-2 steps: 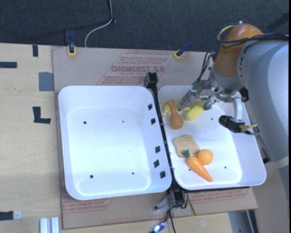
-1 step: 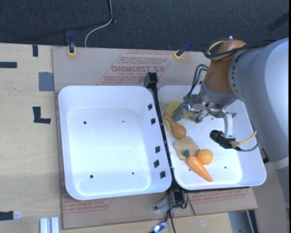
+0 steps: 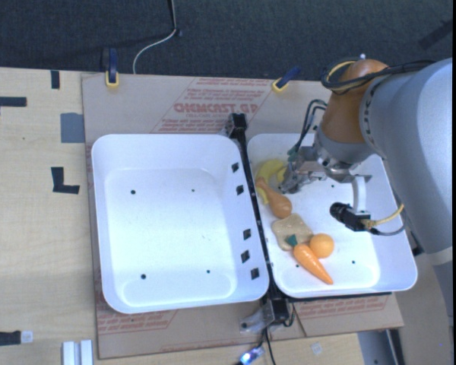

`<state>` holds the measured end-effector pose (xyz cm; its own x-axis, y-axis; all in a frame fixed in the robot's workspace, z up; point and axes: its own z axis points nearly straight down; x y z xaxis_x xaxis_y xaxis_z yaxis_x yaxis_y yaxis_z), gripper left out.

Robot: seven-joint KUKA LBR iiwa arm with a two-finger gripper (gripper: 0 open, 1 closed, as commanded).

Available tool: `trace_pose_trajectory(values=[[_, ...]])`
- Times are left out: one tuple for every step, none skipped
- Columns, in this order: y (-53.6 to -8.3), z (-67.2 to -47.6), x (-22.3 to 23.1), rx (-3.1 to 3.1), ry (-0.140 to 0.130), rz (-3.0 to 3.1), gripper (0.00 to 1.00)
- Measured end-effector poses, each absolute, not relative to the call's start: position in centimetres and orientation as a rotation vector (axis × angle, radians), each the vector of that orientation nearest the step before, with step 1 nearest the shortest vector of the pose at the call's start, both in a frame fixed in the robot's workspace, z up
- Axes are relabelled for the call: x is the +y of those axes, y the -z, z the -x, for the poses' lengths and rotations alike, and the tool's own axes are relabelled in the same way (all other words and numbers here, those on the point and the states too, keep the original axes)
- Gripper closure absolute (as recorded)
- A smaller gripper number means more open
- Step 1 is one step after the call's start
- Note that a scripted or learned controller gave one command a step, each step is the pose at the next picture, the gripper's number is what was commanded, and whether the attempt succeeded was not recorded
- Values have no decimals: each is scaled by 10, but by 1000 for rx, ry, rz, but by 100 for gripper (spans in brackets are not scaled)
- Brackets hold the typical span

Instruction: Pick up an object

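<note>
Low in right bin (image 3: 365, 280), gripper (image 3: 292, 175) beside banana (image 3: 270, 170); open or closed: cannot tell. Carrot (image 3: 313, 263), orange (image 3: 321, 245) near front.

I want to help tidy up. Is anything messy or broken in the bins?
Nothing looks broken or spilled. The toy foods sit bunched at the left side of the right bin: a carrot, an orange ball, a tan piece and a yellow banana shape. The gripper is down among them.
</note>
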<state>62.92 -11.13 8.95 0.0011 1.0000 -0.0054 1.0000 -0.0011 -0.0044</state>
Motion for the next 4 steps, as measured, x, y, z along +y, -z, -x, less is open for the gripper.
trace_pose_trajectory(values=[[-187, -610, -45, 2231, -4, -2214, 100], [-186, -609, -49, 2233, 14, -2224, 100], [-192, -609, -49, 2237, 21, -2227, 100], [-197, -609, -48, 2242, 27, -2229, 100]])
